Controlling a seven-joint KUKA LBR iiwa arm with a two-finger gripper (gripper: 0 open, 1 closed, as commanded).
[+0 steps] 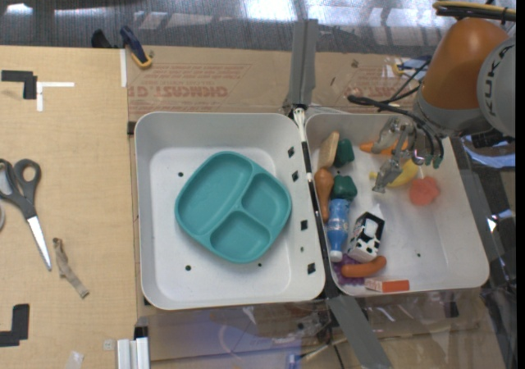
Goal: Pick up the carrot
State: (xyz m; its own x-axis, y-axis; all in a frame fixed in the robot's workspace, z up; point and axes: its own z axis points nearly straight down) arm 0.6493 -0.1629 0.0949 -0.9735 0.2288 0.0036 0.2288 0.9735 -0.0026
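Orange carrot (pixel 325 187) lies in the right bin (pixel 443 273), hard against the left wall by the divider between the bins. Long axis runs roughly top-to-bottom of frame, slightly tilted; upper end sits just below a tan wedge-shaped item (pixel 329 148), lower end meets a blue bottle (pixel 336 230). A green piece (pixel 344 188) sits just beside it on the right.

Gripper (pixel 399 156) hangs over the upper-middle of the same bin, so the carrot lies to frame-left and a little below it, w/ the green pieces between. Judgement: approach needs a leftward shift and the jaws set across the carrot's short width, i.e. closing left-right; the bin wall leaves little room on the far side.

Jaw state: cannot tell. Finger ends overlap a yellow item (pixel 404 175) and a small orange item (pixel 379 147); whether anything is pinched is not readable.

Hard to make out: carrot's lower tip, partly merged w/ the bottle; the pink-red round item (pixel 423 191) beside the gripper; contact between carrot and wall. Left bin (pixel 156 220) holds a teal divided plate (pixel 234 206).
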